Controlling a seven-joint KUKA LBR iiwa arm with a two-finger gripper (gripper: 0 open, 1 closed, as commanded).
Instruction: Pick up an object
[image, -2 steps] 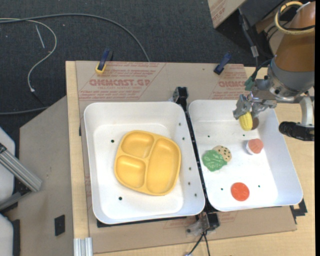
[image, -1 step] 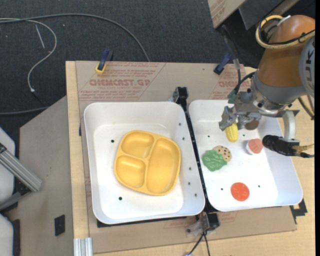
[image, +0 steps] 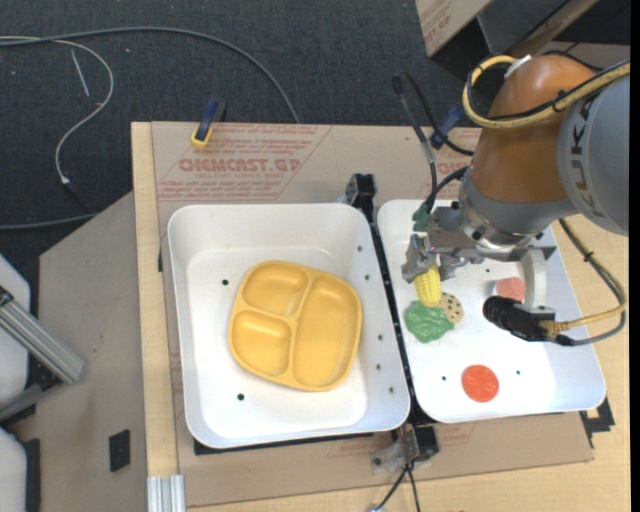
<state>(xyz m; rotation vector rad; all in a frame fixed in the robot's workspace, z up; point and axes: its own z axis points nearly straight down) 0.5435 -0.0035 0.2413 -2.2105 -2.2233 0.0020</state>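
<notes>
Item 1, nearest the camera: orange round piece (image: 481, 383), lying flat toward the near edge of the right bin (image: 570, 385), well apart from the gripper.

Item 2: gripper (image: 430, 272), grey, below the arm's orange band (image: 520, 120), low over the right bin's left half. A corn cob (image: 429, 287), yellow, sits at its fingertips and seems to lie between them; the fingers look closed on it, though the slant of the view leaves the grip uncertain. Cob's long axis runs roughly from far to near, in line with the fingers. Judgement: with the cob directly under the tool, the coming move is a straight lift, not a sideways reach.

Item 3: green leafy piece (image: 428, 322), just beside the cob on its near side, possibly touching it. A lift could drag or nudge it.

Item 4: speckled tan piece (image: 453, 308), small, against the green piece's right side.

Item 5: pink piece (image: 510, 288), further right, partly hidden by the black fitting (image: 512, 317) and its cable.

Item 6: left bin (image: 200, 260), holding one yellow divided plate (image: 296, 325) with three compartments, all bare.
</notes>
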